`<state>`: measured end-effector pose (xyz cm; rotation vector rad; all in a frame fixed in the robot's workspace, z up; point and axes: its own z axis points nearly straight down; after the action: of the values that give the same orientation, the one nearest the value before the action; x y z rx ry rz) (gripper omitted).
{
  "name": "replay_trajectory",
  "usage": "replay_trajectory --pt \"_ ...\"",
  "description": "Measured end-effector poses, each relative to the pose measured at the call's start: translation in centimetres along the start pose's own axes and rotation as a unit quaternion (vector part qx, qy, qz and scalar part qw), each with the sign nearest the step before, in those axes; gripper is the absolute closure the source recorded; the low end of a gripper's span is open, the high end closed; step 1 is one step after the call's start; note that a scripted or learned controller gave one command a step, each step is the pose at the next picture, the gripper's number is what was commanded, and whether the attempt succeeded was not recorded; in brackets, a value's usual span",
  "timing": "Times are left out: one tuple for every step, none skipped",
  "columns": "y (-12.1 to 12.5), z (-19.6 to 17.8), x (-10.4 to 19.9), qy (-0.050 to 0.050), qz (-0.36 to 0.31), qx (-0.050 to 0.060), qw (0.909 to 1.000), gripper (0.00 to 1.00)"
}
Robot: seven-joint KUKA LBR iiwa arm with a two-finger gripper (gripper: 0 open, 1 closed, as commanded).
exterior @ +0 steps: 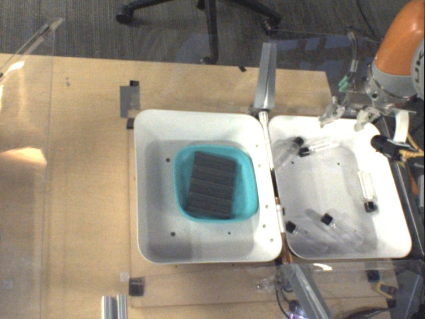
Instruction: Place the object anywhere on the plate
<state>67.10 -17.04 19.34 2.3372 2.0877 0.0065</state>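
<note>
While dark grey ribbed rectangular block [212, 185] lies flat on teal rounded-square plate [248, 190] in left white bin [149, 198], gripper [350, 111] hovers over right bin's [392, 234] far rim; finger state unclear.

Even overhead light is washing the bench [73, 198], bright overall. Glare patch is glowing at far left on the wood. Left bin [149, 244] is showing soft grey shadow along its inner walls; right bin [392, 244] is reading whiter, near blown out. Image is looking soft and low-res, fine detail smearing, corners dimming at top.
</note>
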Motion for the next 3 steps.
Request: replay_trajectory --pt "-2.0 -8.1 -3.5 0.0 0.039 -0.002 0.9992 0.0" --pt "0.3 -7.2 -2.7 0.0 0.06 0.0 0.9982 0.0" --pt "-1.9 -4.4 3.2 0.001 0.08 0.003 0.9968 0.0"
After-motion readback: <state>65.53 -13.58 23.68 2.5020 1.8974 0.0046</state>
